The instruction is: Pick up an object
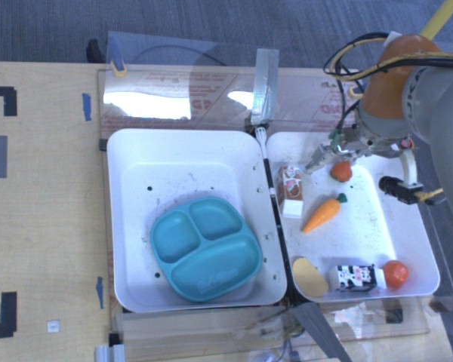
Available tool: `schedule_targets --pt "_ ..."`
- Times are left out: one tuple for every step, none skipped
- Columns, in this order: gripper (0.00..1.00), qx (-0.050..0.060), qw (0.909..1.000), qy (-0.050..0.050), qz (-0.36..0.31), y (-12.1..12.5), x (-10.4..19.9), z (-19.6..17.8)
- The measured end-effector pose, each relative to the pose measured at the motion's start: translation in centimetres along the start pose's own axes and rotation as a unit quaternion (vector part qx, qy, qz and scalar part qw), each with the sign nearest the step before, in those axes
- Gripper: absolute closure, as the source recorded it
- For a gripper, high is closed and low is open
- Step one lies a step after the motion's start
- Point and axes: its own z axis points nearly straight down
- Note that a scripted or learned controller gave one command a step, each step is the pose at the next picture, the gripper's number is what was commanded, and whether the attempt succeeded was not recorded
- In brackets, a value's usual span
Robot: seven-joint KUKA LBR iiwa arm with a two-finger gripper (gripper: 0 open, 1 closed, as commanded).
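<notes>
My gripper point(334, 155) hangs over the back of the right bin point(411, 236), under the arm's orange band. A small orange-red ball point(341, 172) lies right below it, touching or nearly touching it; I cannot tell whether the ball is held. An orange carrot point(321, 214) with a green top lies at a slant in the middle of that bin. To the gripper's left, a small brown and white carton point(291, 188) sits against the bin's left wall.
At the right bin's front lie a yellow oval piece point(309, 277), a black and white carton point(355, 277) and a red tomato point(395, 274). The left bin point(136, 164) holds a blue sectioned plate point(205, 247). Cables loop above the arm's wrist.
</notes>
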Motion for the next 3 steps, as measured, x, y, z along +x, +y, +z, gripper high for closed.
schedule_targets --pt "1.00 0.000 1.0000 0.000 -0.003 0.2 0.2 -0.8" --pt "1.00 0.001 0.9966 0.004 -0.083 -5.0 9.9 -10.3" --pt "1.00 0.002 0.9978 0.003 -0.066 -5.1 14.7 -12.4"
